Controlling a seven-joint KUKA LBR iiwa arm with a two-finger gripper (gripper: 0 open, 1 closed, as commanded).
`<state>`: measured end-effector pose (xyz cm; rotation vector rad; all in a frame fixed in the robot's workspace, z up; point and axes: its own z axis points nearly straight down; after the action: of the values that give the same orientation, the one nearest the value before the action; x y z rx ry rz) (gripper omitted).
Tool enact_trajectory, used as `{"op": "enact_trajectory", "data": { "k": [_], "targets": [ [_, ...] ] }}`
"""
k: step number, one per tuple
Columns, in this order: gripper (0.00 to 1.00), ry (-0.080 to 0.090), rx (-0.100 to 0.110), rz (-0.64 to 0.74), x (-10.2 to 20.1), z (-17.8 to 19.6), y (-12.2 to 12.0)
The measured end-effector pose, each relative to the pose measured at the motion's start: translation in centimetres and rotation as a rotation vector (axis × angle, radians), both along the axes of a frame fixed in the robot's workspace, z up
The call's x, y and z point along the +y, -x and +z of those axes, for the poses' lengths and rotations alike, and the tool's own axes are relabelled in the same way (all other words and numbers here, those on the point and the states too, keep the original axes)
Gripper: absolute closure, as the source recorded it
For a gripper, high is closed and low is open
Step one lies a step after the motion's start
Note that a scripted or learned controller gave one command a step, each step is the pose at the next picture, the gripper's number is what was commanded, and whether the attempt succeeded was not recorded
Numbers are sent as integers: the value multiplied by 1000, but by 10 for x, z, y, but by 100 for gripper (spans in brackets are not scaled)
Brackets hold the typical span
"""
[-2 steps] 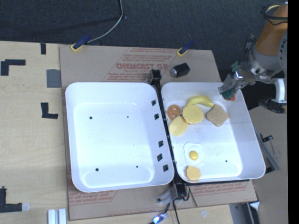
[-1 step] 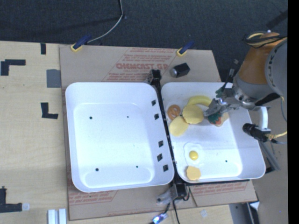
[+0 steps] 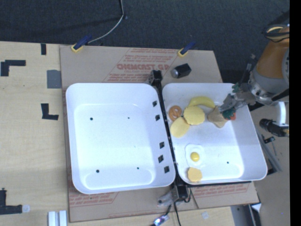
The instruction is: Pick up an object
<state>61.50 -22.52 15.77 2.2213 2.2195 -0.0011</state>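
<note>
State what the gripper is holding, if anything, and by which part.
Cannot be told. The gripper sits low in the right bin against a tan object beside the banana; no clear hold shows.

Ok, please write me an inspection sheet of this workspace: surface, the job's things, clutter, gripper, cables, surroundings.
Surface: cardboard sheet on a wooden bench, bearing the left bin and the right bin.
Job's things: in the right bin, a banana, two yellow rounds, a small orange piece, a fried egg, a yellow piece, a tan piece.
Clutter: a black object on the cardboard.
Gripper: gripper low over the tan piece; fingers unclear.
Cables: a thin cable across the dark floor.
Surroundings: black tape marks on the bench.
</note>
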Motion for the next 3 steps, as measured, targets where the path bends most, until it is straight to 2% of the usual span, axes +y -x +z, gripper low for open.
{"op": "enact_trajectory", "data": {
  "k": [1,2,3],
  "targets": [
    [0,-1,1,2,2,-1,0],
    [0,2,-4,3,41,-70,-9],
    [0,0,2,6,31,-70,-56]
  ]
}}
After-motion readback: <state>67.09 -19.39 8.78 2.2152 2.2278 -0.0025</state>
